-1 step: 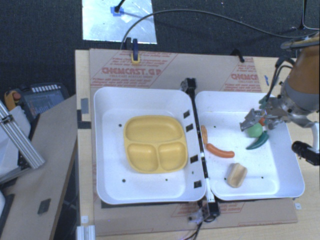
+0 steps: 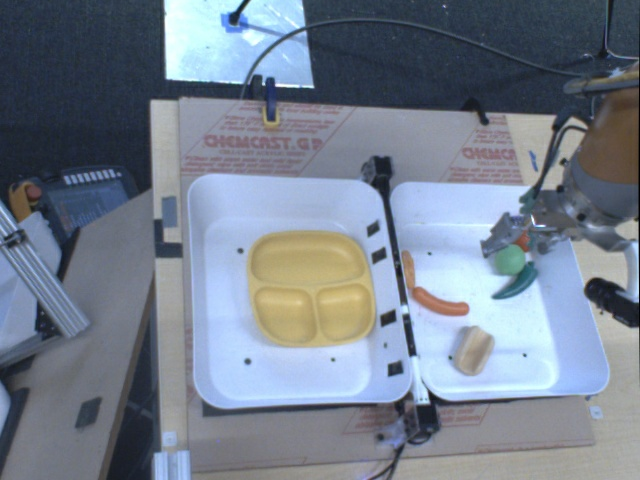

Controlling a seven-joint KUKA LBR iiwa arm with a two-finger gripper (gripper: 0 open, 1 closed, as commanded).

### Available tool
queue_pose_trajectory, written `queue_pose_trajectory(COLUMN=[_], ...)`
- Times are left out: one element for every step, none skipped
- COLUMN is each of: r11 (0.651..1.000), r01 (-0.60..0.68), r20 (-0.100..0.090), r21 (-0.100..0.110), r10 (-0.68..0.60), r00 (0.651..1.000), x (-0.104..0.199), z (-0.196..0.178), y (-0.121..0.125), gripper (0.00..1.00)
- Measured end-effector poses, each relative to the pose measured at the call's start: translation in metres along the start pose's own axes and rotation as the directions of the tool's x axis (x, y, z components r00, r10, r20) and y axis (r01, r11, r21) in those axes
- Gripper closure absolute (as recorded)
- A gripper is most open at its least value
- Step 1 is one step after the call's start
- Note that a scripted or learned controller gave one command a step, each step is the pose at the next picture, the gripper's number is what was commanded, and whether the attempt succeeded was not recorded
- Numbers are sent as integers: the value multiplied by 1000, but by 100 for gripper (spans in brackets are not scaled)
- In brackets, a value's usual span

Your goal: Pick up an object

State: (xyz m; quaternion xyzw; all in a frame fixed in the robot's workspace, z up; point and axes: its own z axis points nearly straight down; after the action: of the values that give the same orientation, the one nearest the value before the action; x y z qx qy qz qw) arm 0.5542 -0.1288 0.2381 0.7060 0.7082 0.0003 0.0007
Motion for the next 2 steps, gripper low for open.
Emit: queue_pose_trajectory(r11=[1000,1000], r01=[-1,-2], r20=[-1,-2], r21=[4,5], r10=[1,2], r00=[1000,1000], x=[10,14], z=[49,102], y=[-4,-14], gripper=[0,0])
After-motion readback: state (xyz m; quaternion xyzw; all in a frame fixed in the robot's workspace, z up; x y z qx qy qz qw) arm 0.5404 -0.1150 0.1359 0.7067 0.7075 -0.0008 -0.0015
